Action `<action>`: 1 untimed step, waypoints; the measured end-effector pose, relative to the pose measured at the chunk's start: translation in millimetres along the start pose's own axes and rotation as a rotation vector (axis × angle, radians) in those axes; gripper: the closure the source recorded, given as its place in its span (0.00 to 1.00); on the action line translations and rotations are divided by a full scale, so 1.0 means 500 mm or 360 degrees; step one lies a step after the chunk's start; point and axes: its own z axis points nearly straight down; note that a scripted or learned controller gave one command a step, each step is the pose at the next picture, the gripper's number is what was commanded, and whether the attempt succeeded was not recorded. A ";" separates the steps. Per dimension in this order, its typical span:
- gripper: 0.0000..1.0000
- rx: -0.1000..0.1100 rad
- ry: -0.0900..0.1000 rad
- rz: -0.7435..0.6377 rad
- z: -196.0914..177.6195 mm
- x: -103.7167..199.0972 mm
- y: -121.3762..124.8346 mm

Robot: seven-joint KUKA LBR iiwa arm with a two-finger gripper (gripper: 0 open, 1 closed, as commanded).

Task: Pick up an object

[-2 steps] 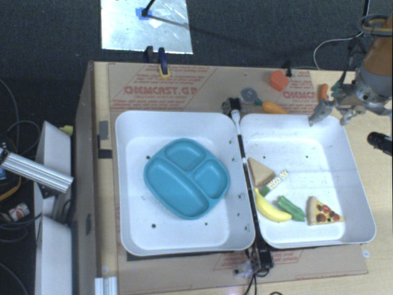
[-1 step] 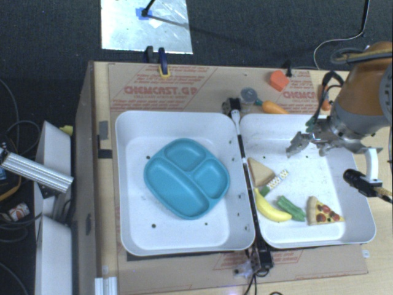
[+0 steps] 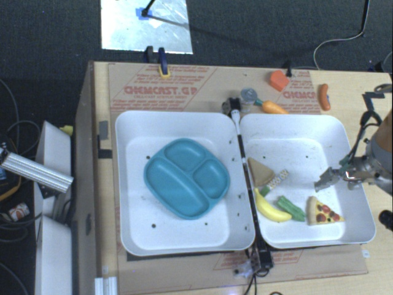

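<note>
Several toy foods lie in the right bin (image 3: 307, 134): a brown wedge (image 3: 263, 171), a yellow banana (image 3: 272, 208), a green piece (image 3: 290, 206) beside it, and a pizza slice (image 3: 322, 212) near the front right corner. My gripper (image 3: 336, 178) reaches in from the right and hangs over the bin's right part. It is just behind the pizza slice and right of the wedge. Nothing shows in its grasp.
The left bin (image 3: 135, 134) holds a blue divided plate (image 3: 186, 178). Behind the bins on the bench lie an orange block (image 3: 278, 80), a sausage (image 3: 323, 97), a carrot (image 3: 272, 107) and a small grey round piece (image 3: 248, 96). A divider (image 3: 244, 177) runs between the bins.
</note>
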 end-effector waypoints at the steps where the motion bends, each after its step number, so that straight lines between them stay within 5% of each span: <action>1: 0.00 0.0001 0.0003 -0.0006 0.064 0.137 -0.007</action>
